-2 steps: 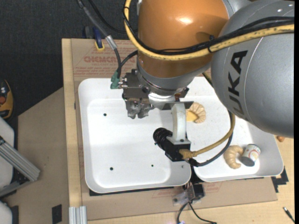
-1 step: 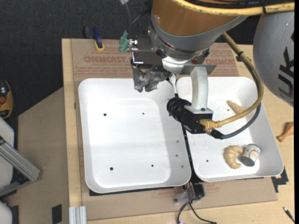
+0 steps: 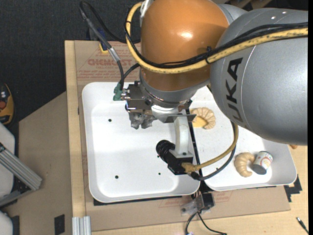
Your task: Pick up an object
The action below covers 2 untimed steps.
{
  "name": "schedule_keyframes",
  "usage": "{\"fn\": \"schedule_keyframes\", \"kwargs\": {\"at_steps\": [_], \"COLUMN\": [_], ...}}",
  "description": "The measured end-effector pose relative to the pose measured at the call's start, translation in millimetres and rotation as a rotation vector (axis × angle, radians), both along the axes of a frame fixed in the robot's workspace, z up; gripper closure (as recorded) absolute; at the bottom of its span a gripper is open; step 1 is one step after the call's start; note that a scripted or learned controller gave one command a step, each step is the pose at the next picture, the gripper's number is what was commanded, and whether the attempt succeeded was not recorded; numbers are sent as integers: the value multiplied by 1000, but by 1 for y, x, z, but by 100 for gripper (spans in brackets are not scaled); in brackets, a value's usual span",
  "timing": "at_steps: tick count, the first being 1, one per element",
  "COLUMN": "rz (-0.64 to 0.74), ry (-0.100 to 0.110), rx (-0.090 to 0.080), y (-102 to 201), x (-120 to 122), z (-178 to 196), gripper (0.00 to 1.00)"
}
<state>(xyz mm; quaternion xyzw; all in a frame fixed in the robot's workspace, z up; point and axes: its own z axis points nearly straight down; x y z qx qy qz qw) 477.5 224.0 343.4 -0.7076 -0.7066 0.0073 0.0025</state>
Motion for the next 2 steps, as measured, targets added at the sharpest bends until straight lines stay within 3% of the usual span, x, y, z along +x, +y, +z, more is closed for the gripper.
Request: {"fn": "schedule_keyframes", "kwargs": {"at_steps": [1,2], "rz": [3,3], "ry": [-23,-28], "rx": [11,13], "y": [1,0], "x": [2,11], "z": [93,199], "gripper": [100,100]}}
